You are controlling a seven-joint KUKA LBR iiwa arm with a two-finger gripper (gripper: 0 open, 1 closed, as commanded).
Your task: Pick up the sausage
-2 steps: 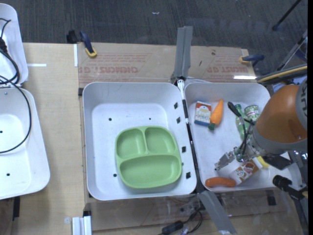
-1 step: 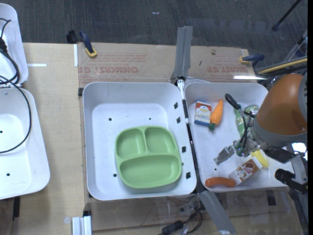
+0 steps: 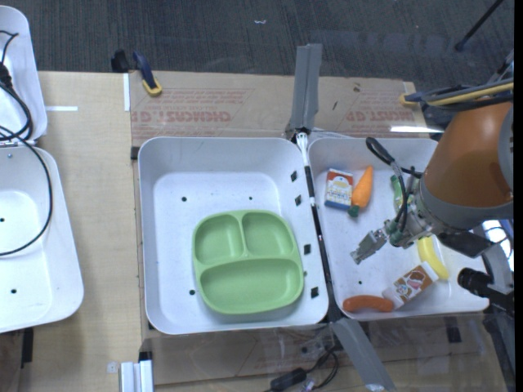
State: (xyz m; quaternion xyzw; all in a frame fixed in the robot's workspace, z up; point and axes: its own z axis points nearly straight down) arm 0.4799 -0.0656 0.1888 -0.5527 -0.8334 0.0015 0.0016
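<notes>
From the camera above the bench, the sausage [image 3: 368,304] lies on its side along the near wall of the right bin [image 3: 339,158], touching or just beside a small brown-and-white packet [image 3: 411,285]. The gripper [image 3: 369,247] hangs over the middle of that bin, up-frame of the sausage and apart from it; nothing sits between its tips, and how far they are spread I cannot tell at this angle. A banana [image 3: 433,259] lies just right of the gripper, part hidden by the wrist. At the far end of the bin sit a carrot [image 3: 361,188] and a small carton [image 3: 338,189]. The left bin [image 3: 163,243] holds a green divided plate [image 3: 246,261].

The main risk, as I judge it, is the sausage's place: tight to the bin wall and crowded by the packet. A descent there could strike the rim, or close on the packet along with it, or roll the sausage away.
</notes>
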